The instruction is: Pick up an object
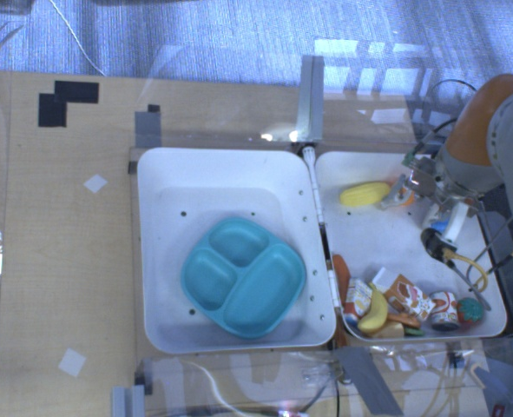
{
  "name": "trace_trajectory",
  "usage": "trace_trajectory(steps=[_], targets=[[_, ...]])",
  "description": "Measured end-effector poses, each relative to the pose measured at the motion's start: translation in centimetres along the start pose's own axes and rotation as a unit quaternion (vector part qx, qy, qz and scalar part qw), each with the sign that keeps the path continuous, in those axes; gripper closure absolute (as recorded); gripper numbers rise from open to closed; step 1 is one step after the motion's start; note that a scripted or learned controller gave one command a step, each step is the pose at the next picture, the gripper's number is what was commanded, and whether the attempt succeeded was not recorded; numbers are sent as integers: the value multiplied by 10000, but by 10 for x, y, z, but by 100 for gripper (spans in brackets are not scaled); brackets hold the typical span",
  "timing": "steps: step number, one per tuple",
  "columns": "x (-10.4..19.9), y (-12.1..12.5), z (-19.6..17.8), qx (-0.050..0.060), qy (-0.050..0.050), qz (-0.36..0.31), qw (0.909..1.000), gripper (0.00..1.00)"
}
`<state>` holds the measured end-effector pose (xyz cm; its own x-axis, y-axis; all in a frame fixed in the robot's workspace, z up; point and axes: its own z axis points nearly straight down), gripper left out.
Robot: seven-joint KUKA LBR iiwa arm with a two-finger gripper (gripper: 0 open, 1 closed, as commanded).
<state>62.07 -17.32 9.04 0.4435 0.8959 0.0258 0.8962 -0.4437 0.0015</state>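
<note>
The two-finger gripper [401,191] sits low at the far side of the right-hand shallow white bin [499,324], beside a yellow lemon-shaped plastic toy [365,195]; whether it is wide or narrow cannot be told — an orange-tipped part near it blurs the view. The toy lies just left of it, apart from the rest. To do this step well, I would centre over the toy's short axis and close across it, since a rounded body may slip out sideways. A heap of small toys [408,302] crowds the near corner. The left-hand white bin [152,259] bears a teal divided plate [243,276]. Around both — a pale wooden bench [56,259] with black marks.
</note>
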Motion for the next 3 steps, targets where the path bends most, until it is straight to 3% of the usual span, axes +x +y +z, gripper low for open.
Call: trace_trajectory(steps=[1, 2, 3], targets=[[-2, 3, -13, -61, -49, -41, 10000, 100], [23, -25, 1, -44, -123, -975, 9952, 100], [25, -26, 3, -27, -114, -980, 9951, 0]])
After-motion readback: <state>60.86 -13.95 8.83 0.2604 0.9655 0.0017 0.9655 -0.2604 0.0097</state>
